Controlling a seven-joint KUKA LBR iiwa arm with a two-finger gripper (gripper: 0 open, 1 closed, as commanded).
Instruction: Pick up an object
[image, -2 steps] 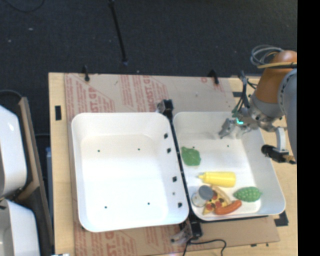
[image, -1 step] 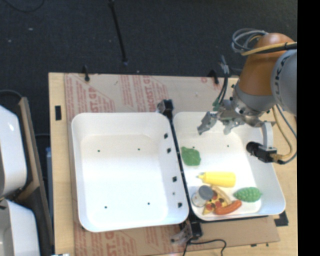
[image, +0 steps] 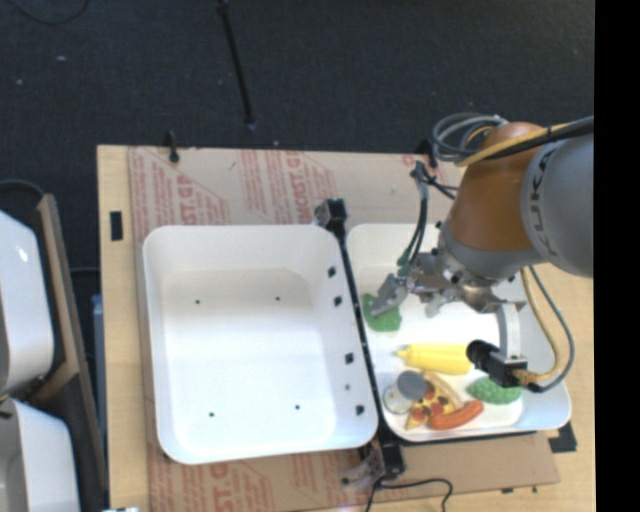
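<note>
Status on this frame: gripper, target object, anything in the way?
Gripper low in right bin, over green object. Grasp unconfirmed. Yellow object and other toys nearby.

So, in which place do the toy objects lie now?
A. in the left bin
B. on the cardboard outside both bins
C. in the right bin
C: the yellow toy, the green toy and the red toy all lie in the right bin, below the arm.
</note>
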